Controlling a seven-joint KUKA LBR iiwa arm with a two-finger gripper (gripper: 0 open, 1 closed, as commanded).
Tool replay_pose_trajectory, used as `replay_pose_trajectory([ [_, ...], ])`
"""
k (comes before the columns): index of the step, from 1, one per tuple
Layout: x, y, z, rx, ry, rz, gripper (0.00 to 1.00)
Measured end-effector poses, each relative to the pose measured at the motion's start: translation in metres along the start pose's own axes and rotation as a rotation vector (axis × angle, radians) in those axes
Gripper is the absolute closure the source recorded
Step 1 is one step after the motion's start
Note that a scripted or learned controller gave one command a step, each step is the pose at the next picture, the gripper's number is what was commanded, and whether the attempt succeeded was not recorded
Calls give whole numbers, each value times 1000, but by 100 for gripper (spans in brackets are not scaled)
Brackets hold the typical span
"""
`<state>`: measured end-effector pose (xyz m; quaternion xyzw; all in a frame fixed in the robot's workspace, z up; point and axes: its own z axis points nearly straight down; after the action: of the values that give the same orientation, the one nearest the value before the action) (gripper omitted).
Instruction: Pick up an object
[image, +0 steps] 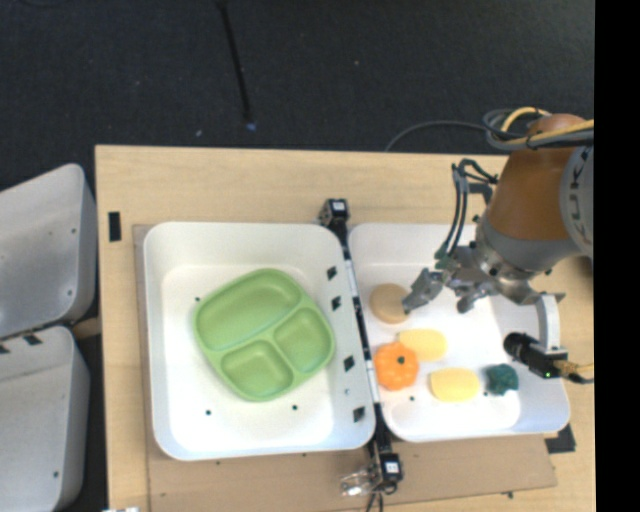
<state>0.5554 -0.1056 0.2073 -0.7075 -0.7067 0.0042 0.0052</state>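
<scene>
Spread and gripping nothing, the gripper (452, 288) hangs over the right bin (400, 240), one fingertip close to the tan round piece (388, 302) and the other pointing toward the bin's middle. Nearest the camera in that bin lie a yellow piece (454, 384), a dark green lump (501, 378) and an orange pumpkin-like toy (396, 367). A second yellow piece (423, 345) sits just above them, touching the orange toy. Farther back is the tan piece, against the divider. The left bin (160, 300) holds a green sectioned plate (263, 332). To do this step well, I judge the gripper should centre over one separate item, perhaps the tan piece, descend straight, and close only once both fingers straddle it.
</scene>
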Motion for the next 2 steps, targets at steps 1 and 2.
replay_pose_trajectory([
  [1,0,3,-7,-14,-2,-2,0],
  [2,1,3,35,-10,-2,1,0],
])
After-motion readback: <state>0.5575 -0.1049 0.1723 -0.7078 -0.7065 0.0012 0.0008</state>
